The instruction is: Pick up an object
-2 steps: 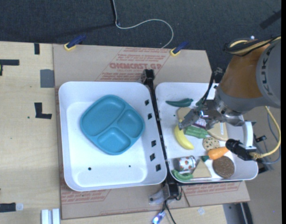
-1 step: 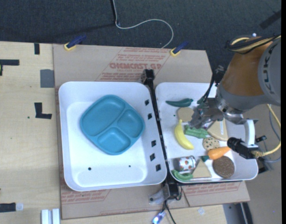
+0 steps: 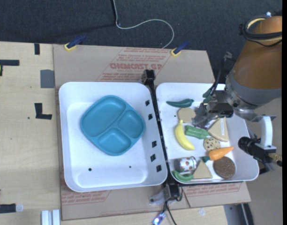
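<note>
The gripper (image 3: 203, 121) hangs low over the right bin (image 3: 237, 177), just above the green vegetable (image 3: 196, 132) beside the banana (image 3: 183, 137); its grasp cannot be made out, so the pick seems under way, needing a firm close and straight lift.

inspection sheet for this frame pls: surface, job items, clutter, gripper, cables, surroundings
Surface: two white bins side by side on cardboard; left bin, right bin.
Job's things: right bin holds a banana, green chili, carrot, brown round patty, spotted cookie, a green pod and a small can, packed close together.
Clutter: blue divided plate in the left bin.
Gripper: gripper low over the right bin's upper middle, above the green pod; finger state cannot be told.
Cables: white cable looping across the dark floor behind the bench.
Surroundings: yellow-blue clamps on the cardboard's far edge; black tape marks on the bench at left.
</note>
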Robot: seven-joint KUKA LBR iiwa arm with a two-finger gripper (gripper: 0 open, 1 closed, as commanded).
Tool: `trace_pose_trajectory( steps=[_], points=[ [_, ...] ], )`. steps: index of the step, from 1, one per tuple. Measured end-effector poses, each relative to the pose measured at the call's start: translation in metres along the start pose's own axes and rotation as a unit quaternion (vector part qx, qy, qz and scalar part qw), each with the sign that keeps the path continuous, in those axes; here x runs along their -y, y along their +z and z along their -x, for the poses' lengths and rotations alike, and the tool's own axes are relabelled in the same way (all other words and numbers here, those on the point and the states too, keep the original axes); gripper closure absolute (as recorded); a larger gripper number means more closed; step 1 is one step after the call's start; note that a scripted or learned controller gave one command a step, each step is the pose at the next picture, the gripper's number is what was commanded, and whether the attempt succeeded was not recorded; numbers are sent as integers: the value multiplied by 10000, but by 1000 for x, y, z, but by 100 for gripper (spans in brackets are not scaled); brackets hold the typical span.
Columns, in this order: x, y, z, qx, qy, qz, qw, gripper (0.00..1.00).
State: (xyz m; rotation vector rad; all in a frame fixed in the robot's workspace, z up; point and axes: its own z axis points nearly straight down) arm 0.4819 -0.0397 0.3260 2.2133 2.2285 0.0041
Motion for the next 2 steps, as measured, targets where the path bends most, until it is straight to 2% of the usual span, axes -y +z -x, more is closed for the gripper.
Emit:
trace_pose_trajectory(
  steps=[1,2],
  points=[
    [-2,29,-72,1,-3,-35,10000,100],
    [-4,-116,-133,-18,-16,64,10000,100]
  ],
)
